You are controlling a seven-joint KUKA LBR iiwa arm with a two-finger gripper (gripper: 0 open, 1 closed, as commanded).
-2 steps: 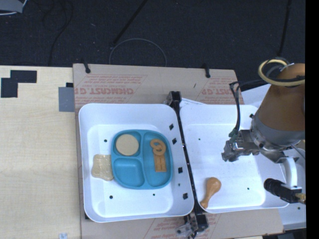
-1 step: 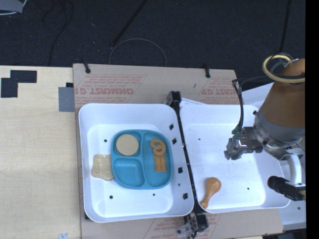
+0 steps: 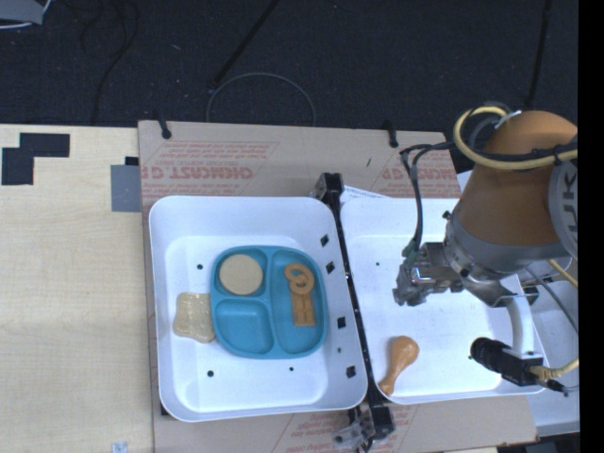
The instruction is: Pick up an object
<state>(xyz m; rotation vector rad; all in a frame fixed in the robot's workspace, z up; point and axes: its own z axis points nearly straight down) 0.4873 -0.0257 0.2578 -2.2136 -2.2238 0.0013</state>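
Wooden pear (image 3: 398,360) lies in the right bin (image 3: 377,217), below the jaws (image 3: 412,289), whose state is unclear.

Two white bins (image 3: 179,234) sit side by side on a cardboard sheet (image 3: 245,163) over the pale wooden surface (image 3: 66,291). Black cables (image 3: 260,88) trail across the dark floor at the top of the frame.

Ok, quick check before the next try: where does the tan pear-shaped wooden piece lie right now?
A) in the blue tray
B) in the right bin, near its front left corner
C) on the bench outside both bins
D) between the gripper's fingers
B: the pear-shaped piece lies on the floor of the right bin near its front left corner, apart from the gripper above it.
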